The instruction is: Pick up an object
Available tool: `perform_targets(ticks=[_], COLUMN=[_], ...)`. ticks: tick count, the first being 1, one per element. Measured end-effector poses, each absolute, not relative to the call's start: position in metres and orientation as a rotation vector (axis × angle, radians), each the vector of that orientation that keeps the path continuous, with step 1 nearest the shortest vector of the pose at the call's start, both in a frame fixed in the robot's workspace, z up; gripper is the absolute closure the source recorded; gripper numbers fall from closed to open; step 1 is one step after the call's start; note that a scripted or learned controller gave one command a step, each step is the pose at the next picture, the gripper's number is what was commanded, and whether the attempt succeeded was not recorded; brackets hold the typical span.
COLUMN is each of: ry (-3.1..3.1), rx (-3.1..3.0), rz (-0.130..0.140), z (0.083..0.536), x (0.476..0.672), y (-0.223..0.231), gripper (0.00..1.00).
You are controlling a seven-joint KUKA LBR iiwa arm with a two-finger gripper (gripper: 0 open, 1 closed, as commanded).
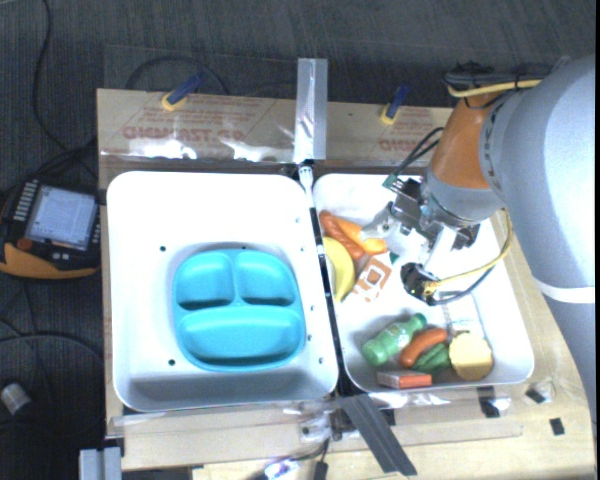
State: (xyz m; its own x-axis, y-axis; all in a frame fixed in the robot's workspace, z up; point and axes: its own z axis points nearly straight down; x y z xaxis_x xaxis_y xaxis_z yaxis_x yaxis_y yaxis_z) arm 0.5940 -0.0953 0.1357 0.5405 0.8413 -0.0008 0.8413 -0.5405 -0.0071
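Observation:
My gripper [394, 236] hangs low over the upper middle of the right bin [510, 318], below the arm's orange band. Just to its left lie an orange carrot-like toy [342, 230] and a yellow banana [338, 268]. A small orange-and-white block [373, 279] sits just under the gripper. Whether it touches any of these I cannot tell. Near the bin's front lie a green bottle [390, 338], a small carrot [424, 344], a yellow wedge [470, 355] and a flat red piece [404, 379].
The left bin [140, 228] holds a blue divided plate [240, 306]. A ridge where the two bins meet runs down the middle. The grey arm covers the right bin's upper right corner, and a yellow cable [472, 273] loops beside the gripper.

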Motion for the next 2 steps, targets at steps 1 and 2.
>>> perform_targets(ticks=[1,2], ry=[-1.398,-1.408], rx=[-2.790,-2.808], rz=[0.041,0.025], z=[0.088,0.099], x=[0.664,0.667], y=[-0.100,-0.101], gripper=[0.00,1.00])
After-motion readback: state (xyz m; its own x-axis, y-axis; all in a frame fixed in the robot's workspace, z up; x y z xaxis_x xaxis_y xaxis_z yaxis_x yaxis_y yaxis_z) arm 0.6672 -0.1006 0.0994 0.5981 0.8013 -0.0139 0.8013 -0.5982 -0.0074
